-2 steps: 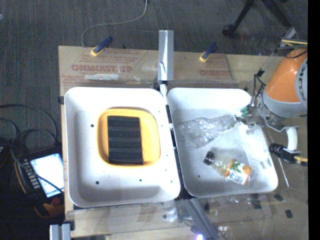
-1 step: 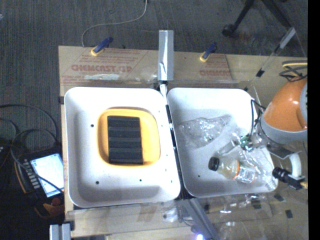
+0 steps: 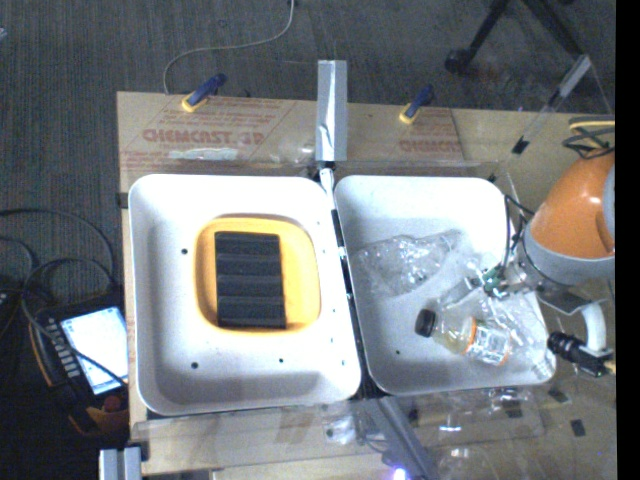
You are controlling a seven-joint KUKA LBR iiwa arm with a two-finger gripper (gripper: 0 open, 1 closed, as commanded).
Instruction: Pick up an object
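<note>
In the left bin (image 3: 160, 228) lies a yellow block with a black ribbed top (image 3: 250, 278), roughly centred. The right bin (image 3: 400, 203) holds a crumpled clear plastic bottle (image 3: 410, 258) near its middle and a small clear bottle with a black cap and a white label (image 3: 465, 333) toward the front right. My gripper (image 3: 492, 284) hangs low over the right bin's right side, just above and behind the small bottle, under the grey wrist with its orange band (image 3: 575, 218). Nothing shows clearly between the fingers.
A grey upright post (image 3: 331, 108) stands behind the seam between the bins. Two clamps with blue handles (image 3: 204, 91) (image 3: 417, 101) sit on the board's far edge. Cables and a lit device (image 3: 95, 340) lie on the floor at left. A chair base (image 3: 510, 18) stands far right.
</note>
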